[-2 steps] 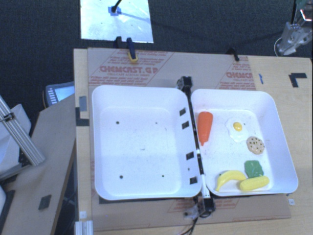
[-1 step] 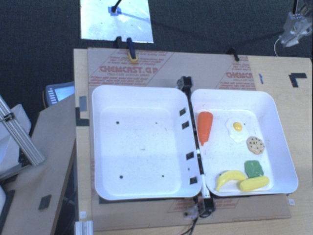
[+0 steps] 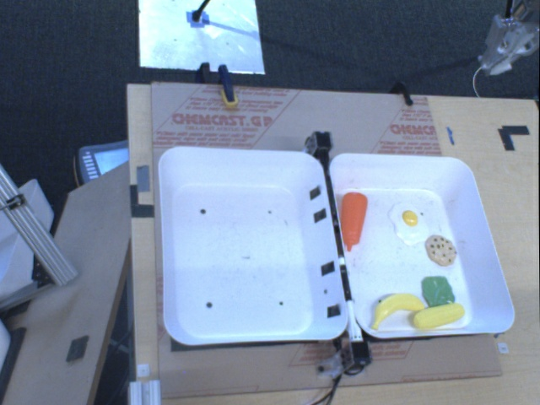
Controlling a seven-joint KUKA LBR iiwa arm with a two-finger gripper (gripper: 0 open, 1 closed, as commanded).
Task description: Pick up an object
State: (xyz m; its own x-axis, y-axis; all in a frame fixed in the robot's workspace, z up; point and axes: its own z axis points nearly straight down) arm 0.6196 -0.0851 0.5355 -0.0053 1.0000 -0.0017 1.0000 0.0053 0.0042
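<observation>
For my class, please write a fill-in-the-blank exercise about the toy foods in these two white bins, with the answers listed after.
1. All the toy foods lie in the ____ bin.
2. The carrot lies beside the ____ between the bins.
3. The cookie sits just below the fried ____.
4. The banana is coloured ____.

Missing words: right; divider; egg; yellow

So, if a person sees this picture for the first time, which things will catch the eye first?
Probably the bright toy foods in the right bin: an orange carrot by the divider, a fried egg and a cookie toward the middle, and a banana, a green piece and a yellow piece near the front edge. The claw hangs at the top right, outside the bins.
</observation>
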